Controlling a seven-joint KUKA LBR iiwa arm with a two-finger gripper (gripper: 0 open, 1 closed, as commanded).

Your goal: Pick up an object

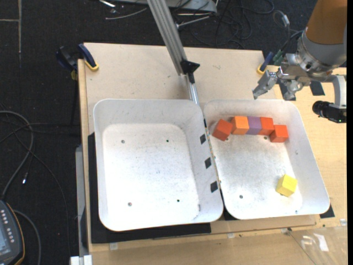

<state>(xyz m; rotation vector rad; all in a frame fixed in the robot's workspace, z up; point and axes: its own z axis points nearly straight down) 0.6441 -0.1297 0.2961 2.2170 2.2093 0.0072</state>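
Two shallow white bins are seen side by side on a tan bench [138, 70], viewed from above at a slant. The left bin [146, 167] occupies the centre-left of the frame; its floor shows only dark specks and a few small holes. The right bin [265, 164] lies at centre-right, its left rim overlapping the left bin's right rim, w/ three small black tabs along the seam. In the upper part of the right bin a curved row of blocks is seen, touching one another: a red-orange block [222, 130] at the row's left end, tilted; next an orange block [240, 125]; then a purple block [254, 125]; then two more red-orange blocks [273, 130] at the row's right end. A yellow block [286, 185] lies alone in the lower right of the same bin, well apart from the row. The arm [325, 26] enters at the upper right of the frame, its orange band above a grey wrist. The gripper [276, 85] is held above the top rim of the right bin, just beyond the row of blocks; the two fingers are seen apart, w/ nothing between them. A metal pole [168, 29] runs from the top centre of the frame down to the bins' seam. Clamps are seen at the bench's upper left [83, 57] & upper right corners. Cables lie on the dark floor around the bench.
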